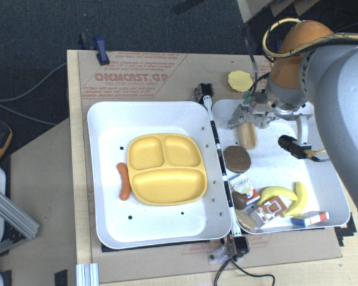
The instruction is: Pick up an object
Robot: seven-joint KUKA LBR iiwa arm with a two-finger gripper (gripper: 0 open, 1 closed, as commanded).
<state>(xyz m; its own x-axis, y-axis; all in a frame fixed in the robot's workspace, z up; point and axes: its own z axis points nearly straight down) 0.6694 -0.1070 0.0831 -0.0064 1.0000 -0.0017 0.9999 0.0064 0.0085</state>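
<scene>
Tan cylinder [247, 136] lies just below the gripper [249, 115].

Light is bright and even across the bench, seemingly from overhead. The two white bins [101, 159] come close to overexposed, their walls washed out at the centre of the frame. The yellow tray [166, 168] casts only a faint, soft shadow. The dark floor along the top and left stays dim and grainy. The arm [340, 76] at the upper right looks large and slightly soft. Small items at the lower right are coarse, their printing unreadable.
</scene>
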